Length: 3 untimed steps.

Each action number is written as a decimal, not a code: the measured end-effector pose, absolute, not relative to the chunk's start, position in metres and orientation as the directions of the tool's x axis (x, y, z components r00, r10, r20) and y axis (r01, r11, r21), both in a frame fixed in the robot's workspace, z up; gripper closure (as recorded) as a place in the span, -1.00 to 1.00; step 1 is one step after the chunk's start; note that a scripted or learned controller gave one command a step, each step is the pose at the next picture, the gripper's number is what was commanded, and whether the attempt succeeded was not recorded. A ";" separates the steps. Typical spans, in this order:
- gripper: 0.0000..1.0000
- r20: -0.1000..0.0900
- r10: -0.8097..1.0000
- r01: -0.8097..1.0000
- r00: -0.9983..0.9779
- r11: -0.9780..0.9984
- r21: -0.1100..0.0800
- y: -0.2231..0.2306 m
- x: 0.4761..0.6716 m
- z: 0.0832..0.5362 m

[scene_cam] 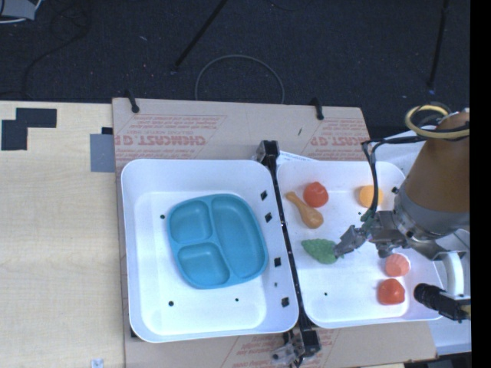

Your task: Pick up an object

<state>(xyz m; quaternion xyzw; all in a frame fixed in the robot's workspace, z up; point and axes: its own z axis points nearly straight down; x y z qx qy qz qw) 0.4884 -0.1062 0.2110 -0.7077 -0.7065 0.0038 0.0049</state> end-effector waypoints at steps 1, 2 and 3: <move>-1.00 0.000 1.000 1.000 0.000 0.000 -0.002 -0.107 0.491 0.216; -1.00 0.002 1.000 1.000 0.001 -0.001 -0.008 -0.111 0.491 0.171; -1.00 0.003 1.000 1.000 0.000 0.000 -0.010 -0.113 0.486 0.107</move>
